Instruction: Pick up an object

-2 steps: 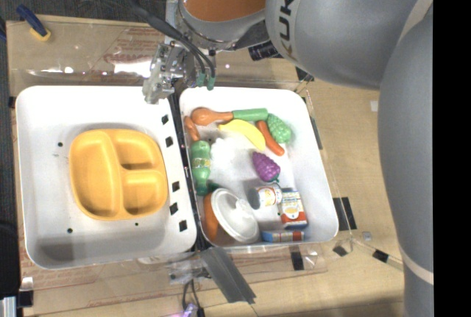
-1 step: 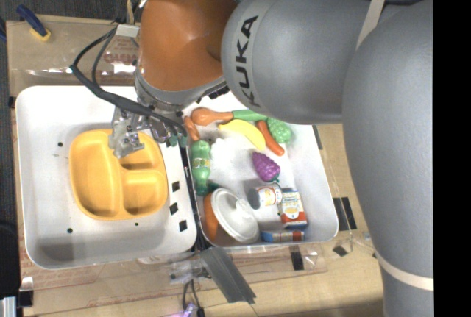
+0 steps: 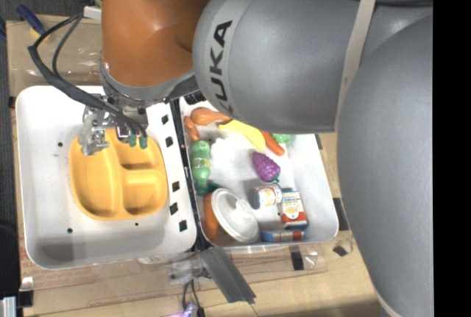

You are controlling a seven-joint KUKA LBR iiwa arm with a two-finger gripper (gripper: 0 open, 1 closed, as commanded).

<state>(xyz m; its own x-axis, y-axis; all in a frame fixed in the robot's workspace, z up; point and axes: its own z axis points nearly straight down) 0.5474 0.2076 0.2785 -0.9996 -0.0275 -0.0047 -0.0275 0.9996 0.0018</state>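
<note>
A yellow two-compartment tray (image 3: 121,187) lies in the left white bin (image 3: 40,161). My gripper (image 3: 112,137) hangs under the orange wrist band, low over the tray's far rim. Its fingers (image 3: 92,139) stand apart, so it is open, and nothing is held between them. The right bin (image 3: 324,190) holds several small items: a yellow banana (image 3: 249,136), a purple bumpy fruit (image 3: 266,166), a green piece (image 3: 200,159), an orange piece (image 3: 203,117), a white cup (image 3: 235,214), a small can (image 3: 268,197) and a red-and-white carton (image 3: 293,209).
The grey arm body covers the far part of the right bin and the whole right side. The divider wall (image 3: 176,176) between the bins runs just right of the tray. Black cables (image 3: 51,73) loop over the left bin's far corner.
</note>
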